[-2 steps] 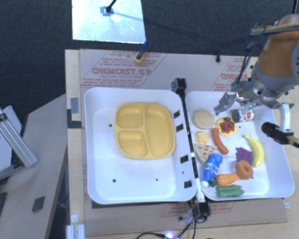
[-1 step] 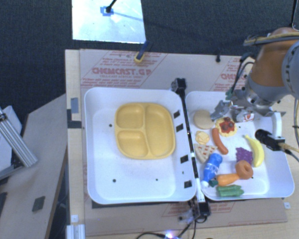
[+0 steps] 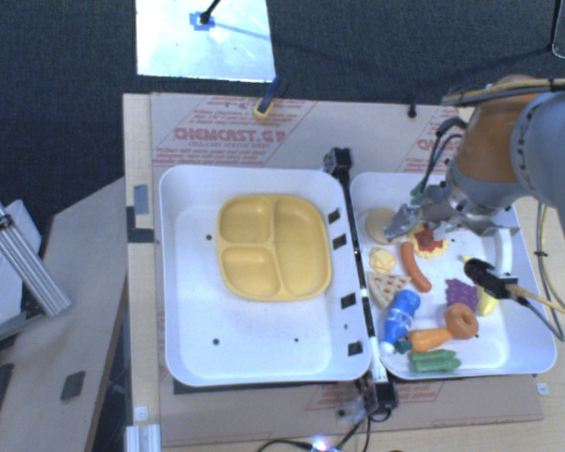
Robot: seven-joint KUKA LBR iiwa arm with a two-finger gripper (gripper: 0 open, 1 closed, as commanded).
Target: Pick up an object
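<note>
While you look down on the desk (image 3: 226,121), read the scene like this:
Arm: you see it reach in from the right, low over the back of the right bin (image 3: 527,351).
Fingers: the gripper (image 3: 405,222) hangs just above the toys near the bin's left wall; you cannot tell how far the fingers are parted, and nothing shows between them.
Right bin: you find a tan disc (image 3: 379,222) beside the gripper, a red and yellow toy (image 3: 429,243) under the wrist, a sausage (image 3: 416,266), a pale yellow piece (image 3: 382,258), a waffle wedge (image 3: 388,286), a blue bottle (image 3: 400,314), purple grapes (image 3: 460,294), a doughnut (image 3: 461,321), a carrot (image 3: 430,338) and a green pod (image 3: 433,361).
Left bin (image 3: 193,347): you see a yellow divided plate (image 3: 271,247) lying flat at its middle.
</note>
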